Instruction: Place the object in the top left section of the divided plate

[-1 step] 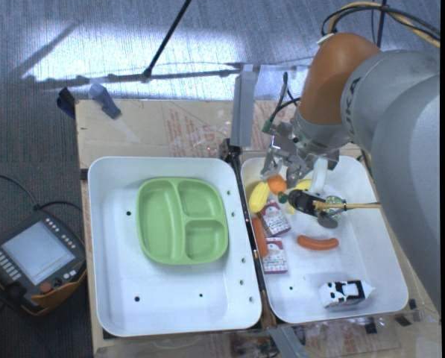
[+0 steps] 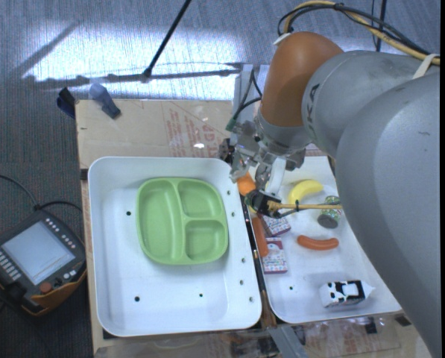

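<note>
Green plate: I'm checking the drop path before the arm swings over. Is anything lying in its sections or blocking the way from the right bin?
Nothing visible blocks it. The green plate has nothing in its sections; only the bins' raised rims lie between it and the gripper.

Bright light is falling from above, glaring off the white left bin (image 2: 110, 200); a pale patch is washing the carpet (image 2: 118, 47) while the arm (image 2: 386, 162) is looming soft-focused.

The divided plate (image 2: 182, 220) lies in the left bin (image 2: 110, 304). The banana (image 2: 305, 191), sausage (image 2: 318, 242) and toy cow (image 2: 346, 291) lie in the right bin (image 2: 371, 300).
</note>
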Robot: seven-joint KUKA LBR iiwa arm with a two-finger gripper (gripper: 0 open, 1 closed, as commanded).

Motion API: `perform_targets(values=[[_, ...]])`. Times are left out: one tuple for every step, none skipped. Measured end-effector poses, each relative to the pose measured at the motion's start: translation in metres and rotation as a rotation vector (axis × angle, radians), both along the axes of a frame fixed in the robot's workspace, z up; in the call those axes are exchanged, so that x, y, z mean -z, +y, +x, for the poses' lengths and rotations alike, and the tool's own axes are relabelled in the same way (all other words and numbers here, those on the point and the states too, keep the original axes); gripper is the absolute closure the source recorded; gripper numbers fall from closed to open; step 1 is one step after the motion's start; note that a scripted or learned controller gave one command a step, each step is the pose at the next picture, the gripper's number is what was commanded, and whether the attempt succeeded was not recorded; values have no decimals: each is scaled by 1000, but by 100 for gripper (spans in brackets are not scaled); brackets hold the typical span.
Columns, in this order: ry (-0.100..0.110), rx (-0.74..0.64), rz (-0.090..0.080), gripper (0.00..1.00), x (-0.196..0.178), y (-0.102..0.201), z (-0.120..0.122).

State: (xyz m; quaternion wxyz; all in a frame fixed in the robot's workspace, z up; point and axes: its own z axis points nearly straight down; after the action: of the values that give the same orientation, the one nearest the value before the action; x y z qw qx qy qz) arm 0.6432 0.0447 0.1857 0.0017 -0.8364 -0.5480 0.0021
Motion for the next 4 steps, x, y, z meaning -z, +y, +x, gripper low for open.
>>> perform_targets(values=[[-1, -138, 0, 100, 0, 50, 0], [-1, -138, 0, 0, 0, 50, 0], [3, -139, 0, 100, -8, 50, 0], [-1, -252, -1, 100, -117, 64, -28]])
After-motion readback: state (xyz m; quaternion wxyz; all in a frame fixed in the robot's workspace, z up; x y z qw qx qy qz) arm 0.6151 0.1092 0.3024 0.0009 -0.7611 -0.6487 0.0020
